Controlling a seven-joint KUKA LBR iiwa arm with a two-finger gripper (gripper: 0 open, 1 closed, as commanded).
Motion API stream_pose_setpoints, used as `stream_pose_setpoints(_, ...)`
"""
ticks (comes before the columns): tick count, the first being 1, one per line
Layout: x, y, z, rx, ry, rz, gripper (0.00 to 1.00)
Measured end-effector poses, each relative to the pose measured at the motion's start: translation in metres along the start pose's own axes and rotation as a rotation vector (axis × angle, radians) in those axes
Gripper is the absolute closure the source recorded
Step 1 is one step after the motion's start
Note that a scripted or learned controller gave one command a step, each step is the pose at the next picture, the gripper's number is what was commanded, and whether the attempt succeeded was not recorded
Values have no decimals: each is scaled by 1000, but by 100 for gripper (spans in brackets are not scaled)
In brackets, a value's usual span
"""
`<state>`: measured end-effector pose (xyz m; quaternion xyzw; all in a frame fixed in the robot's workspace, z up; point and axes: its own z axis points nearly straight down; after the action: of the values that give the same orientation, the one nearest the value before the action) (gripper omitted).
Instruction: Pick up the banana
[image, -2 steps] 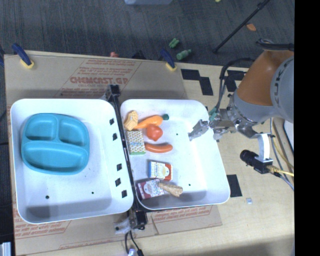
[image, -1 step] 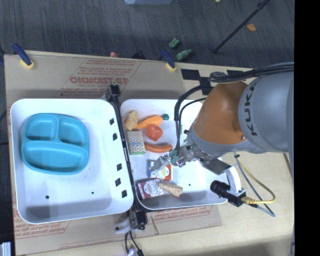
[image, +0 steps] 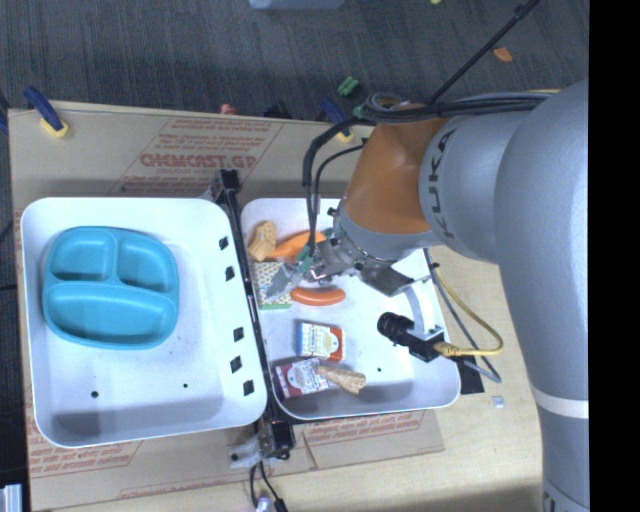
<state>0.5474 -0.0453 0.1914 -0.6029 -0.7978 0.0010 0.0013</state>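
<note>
My gripper (image: 308, 264) hangs low over the upper left part of the right bin (image: 430, 392), with the orange-banded wrist right above it. It sits among several small items. A pale tan, slightly curved piece (image: 263, 240) lies just left of it near the bin's far left corner; I cannot tell whether this is the banana. An orange carrot-like piece (image: 293, 243) lies beside the gripper, partly under the wrist. A red-orange sausage shape (image: 318, 296) lies just below the gripper. A colourful packet (image: 273, 284) is at the gripper's lower left.
Lower in the right bin lie a small printed box (image: 320, 340), a dark red packet (image: 298, 378) and a tan stick (image: 345, 378). The left bin (image: 120, 400) holds a blue divided tray (image: 110, 285). The arm covers the right bin's far right part.
</note>
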Motion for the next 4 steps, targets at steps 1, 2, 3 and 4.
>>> stream_pose_setpoints(1,75,-4,0,2,1,79,0)
stream_pose_setpoints(2,75,-3,-9,4,1,76,100)
stream_pose_setpoints(3,137,-6,0,2,0,112,100)
stream_pose_setpoints(4,136,-6,-9,4,1,107,100)
